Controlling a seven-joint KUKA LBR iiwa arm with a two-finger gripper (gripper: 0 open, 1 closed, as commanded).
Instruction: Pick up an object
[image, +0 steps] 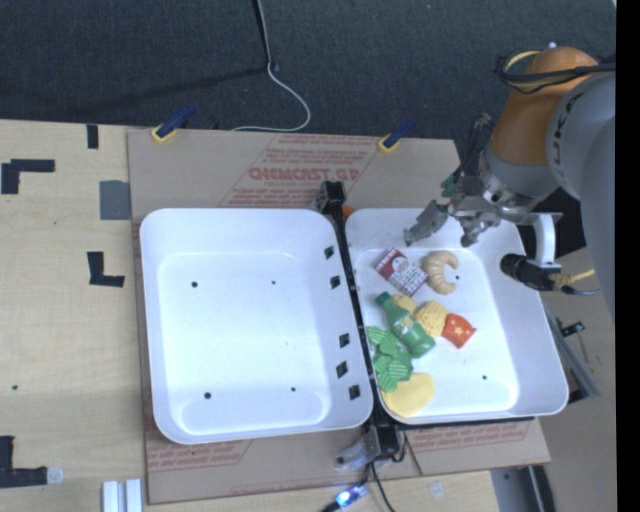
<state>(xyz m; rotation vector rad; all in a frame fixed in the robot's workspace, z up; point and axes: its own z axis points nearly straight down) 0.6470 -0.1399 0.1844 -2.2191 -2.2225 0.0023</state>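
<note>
Two white bins sit side by side on the cardboard sheet, so we go left to right. We see the left bin with a bare floor. The right bin holds all the candidates, bunched toward its left half: a red-and-white packet, a croissant, a green bottle, a green ridged toy veg, a corn piece touching a red block, and a yellow piece at the near edge. The gripper hangs over the bin's far edge, just above the packet and croissant, fingers spread w/ nothing between them.

Risks as we judge them: items are packed tight, so a descent between packet and croissant could nudge both & close on neither. The croissant's curve may squirt out of a pinch. The packet lies flat; fingers could skid off it. Going too near the far wall risks clipping the rim.
</note>
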